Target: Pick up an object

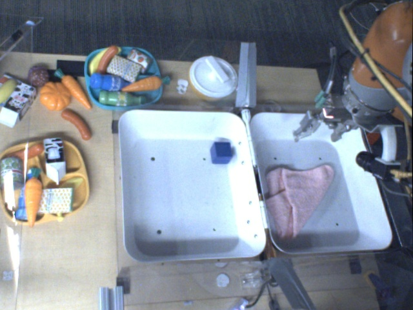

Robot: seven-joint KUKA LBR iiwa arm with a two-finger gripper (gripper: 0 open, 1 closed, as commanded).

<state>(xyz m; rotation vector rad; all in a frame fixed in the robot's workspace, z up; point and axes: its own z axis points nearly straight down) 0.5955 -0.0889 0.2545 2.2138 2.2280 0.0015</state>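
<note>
A small blue cube lies in the left bin, near its upper right part. A folded pink cloth lies in the right bin, across its middle. My gripper hangs over the upper right part of the right bin, above and to the right of the cloth. Its two fingers are spread apart with nothing between them.
On the bench to the left stand a blue bowl and a yellow plate, both holding toy food. Loose toy vegetables lie between them. A white lidded bowl sits behind the bins. A metal divider stands between the bins.
</note>
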